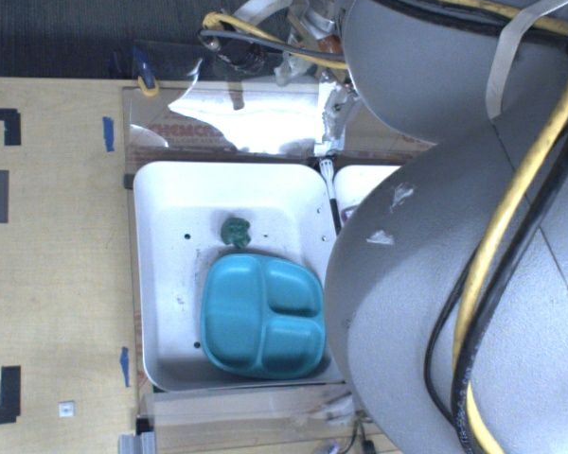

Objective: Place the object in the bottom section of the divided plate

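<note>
The teal divided plate lies at the near end of the left white bin, all three of its sections bare. Just beyond its far rim, at about eleven o'clock from the plate's middle, the small green object rests on the bin floor, close to the plate. Nothing is placed yet. The grey arm looms at three o'clock; its pincer's state cannot be told.

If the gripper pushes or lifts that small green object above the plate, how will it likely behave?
The small green object looks rounded and lumpy, so a push may roll it across the smooth white bin. Being small beside the teal divided plate, it is probably light. Stiffness cannot be judged.
</note>
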`<state>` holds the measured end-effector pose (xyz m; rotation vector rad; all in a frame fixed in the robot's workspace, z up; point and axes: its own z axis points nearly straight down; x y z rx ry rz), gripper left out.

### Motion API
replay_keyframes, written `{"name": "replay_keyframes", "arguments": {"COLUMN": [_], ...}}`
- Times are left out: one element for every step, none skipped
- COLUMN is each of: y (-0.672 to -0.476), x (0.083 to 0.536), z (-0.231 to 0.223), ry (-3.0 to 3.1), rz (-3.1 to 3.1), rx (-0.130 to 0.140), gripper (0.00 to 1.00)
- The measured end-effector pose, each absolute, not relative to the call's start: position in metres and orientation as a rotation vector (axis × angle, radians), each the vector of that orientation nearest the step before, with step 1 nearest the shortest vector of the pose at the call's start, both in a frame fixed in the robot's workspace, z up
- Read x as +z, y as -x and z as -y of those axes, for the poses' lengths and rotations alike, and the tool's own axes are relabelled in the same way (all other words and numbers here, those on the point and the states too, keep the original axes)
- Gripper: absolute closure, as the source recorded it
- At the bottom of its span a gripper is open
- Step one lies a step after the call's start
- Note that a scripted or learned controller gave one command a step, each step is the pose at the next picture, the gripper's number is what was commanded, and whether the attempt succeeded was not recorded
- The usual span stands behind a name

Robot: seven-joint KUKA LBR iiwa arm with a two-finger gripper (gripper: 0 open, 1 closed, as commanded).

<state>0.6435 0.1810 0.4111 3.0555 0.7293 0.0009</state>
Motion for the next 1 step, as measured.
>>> {"name": "replay_keyframes", "arguments": {"y": [-0.6429], "x": [0.4193], "z": [-0.1833], "ry": [-3.052], "rz": [-0.737], "rx": [-0.008], "gripper": [1.0]}}
